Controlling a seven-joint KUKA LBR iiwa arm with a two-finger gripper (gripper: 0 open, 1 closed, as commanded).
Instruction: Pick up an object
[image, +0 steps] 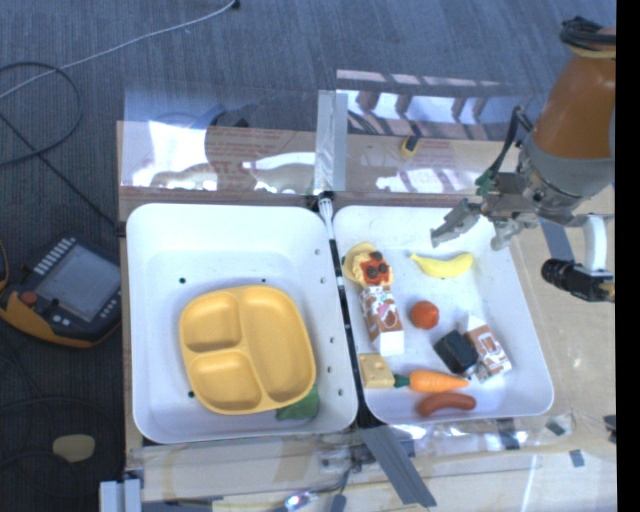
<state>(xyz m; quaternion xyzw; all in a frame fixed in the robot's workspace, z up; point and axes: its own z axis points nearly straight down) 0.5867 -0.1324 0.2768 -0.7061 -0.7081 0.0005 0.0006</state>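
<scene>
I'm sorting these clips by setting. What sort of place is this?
Probably a robotics lab or test cell, not a kitchen. A robot arm with a gripper reaches over two white bins of toy food like a banana and carrot; a teach pendant lies on carpet.

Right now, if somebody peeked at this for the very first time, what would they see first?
Probably the big yellow divided plate in the left bin. Next, the bright toy food in the right bin: a banana, a tomato and a carrot. The gripper hangs open above that bin's far edge, near the banana.
</scene>
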